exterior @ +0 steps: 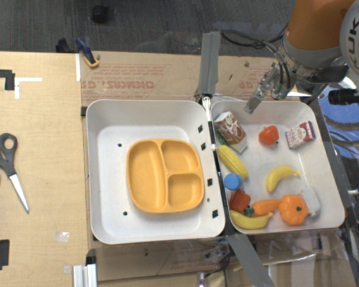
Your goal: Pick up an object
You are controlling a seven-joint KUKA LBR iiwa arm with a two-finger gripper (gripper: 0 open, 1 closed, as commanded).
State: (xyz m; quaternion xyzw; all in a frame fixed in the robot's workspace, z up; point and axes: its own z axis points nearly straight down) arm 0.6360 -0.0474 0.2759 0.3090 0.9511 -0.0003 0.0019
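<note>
A yellow divided plate (166, 175) lay in the left bin (102, 160). Toy food, including a tomato (268, 135), filled the right bin (326, 178). Above its far edge hung the end effector (260, 97), angled down-left from the orange-banded arm (317, 17).

The bulky grey robot arm (341, 17) is wearing a broad, glossy orange band above its wrist; black cables are looping beside it; its slim metal two-finger gripper (258, 98) is showing grey.
</note>
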